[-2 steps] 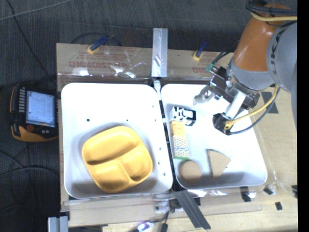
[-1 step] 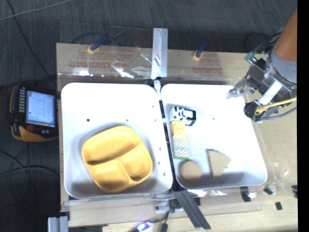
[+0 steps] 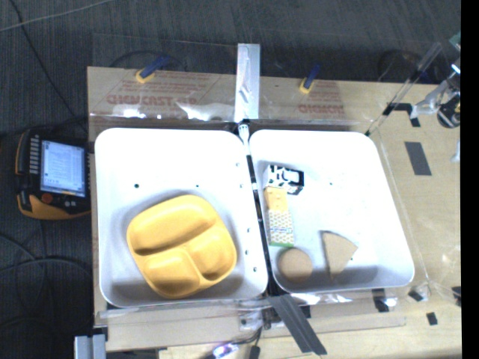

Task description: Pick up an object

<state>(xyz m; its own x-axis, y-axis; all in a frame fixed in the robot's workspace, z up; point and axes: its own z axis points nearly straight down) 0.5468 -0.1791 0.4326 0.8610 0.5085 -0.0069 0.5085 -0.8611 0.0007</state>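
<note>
A yellow divided plate [image 3: 181, 244] lies in the left bin [image 3: 120, 155]. In the right bin [image 3: 352, 163] a narrow yellow-and-green box [image 3: 279, 216] lies along the left wall. A small black-and-white item [image 3: 287, 176] sits just above the box. A round tan disc [image 3: 294, 263] rests near the front wall, and a tan wedge-shaped piece [image 3: 338, 250] lies to its right.
A handheld pendant with a lit screen [image 3: 54, 173] lies left of the bench. Blue-and-yellow clamps [image 3: 153, 69] hold a clear sheet along the back edge. A metal stand [image 3: 434, 103] rises at the right rear. A metal divider post [image 3: 248, 81] stands between the bins.
</note>
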